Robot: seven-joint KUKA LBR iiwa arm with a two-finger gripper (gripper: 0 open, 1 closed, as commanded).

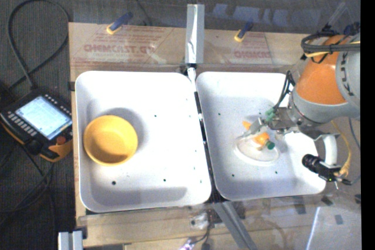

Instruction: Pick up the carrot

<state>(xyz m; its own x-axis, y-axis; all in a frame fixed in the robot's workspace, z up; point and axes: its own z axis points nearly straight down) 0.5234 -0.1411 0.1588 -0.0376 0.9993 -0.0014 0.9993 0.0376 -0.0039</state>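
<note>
The carrot (261, 139) is a small orange piece with a green end, lying in the right bin (234, 96) on a pale round patch (253, 151) right of the bin's middle. My gripper (274, 120) hangs just above and to the right of the carrot, reaching in from the right under the orange-banded wrist (321, 86). Its tip is small and dark against the bin floor. The view does not show the carrot held.
A yellow bowl (111, 139) sits at the left of the left bin (146, 91). A second small orange scrap (246, 124) lies just left of the gripper. A black cable fitting (316, 164) hangs by the right bin's near right corner.
</note>
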